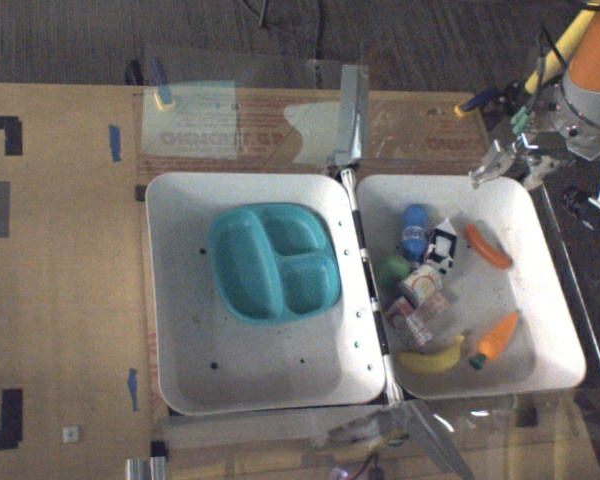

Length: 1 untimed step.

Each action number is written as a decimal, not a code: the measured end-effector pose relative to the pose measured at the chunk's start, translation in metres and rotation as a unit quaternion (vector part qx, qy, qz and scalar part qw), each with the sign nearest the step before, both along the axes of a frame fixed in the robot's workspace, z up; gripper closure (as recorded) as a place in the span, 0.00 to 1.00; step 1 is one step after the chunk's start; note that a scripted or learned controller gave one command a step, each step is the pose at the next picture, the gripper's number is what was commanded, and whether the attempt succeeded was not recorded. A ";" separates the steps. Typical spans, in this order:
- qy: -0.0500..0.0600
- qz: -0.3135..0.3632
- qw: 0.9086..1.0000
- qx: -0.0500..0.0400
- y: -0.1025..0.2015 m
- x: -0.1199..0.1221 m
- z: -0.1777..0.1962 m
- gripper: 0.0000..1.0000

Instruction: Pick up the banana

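The yellow banana [431, 358] lies at the near edge of the right bin [540, 268], its ends curving up. It touches a small pinkish carton [420, 320] just behind it. My gripper [504, 166] hovers over the bin's far right corner, well away from the banana. Its fingers are open with nothing between them.
Around the banana lie an orange carrot [496, 337], an orange-red sausage shape [488, 247], a blue bottle [414, 230], a green piece [391, 268], a black-and-white box [442, 243] and a small can [420, 285]. The left bin [180, 338] holds a teal divided plate [275, 262].
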<state>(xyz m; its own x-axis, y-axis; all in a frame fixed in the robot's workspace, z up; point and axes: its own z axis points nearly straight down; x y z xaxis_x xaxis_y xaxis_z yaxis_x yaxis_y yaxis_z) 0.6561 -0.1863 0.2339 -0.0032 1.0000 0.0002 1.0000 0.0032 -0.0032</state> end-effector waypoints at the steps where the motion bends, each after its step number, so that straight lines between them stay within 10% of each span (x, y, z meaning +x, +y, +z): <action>1: 0.000 -0.034 0.999 0.000 0.040 -0.068 -0.105 0.00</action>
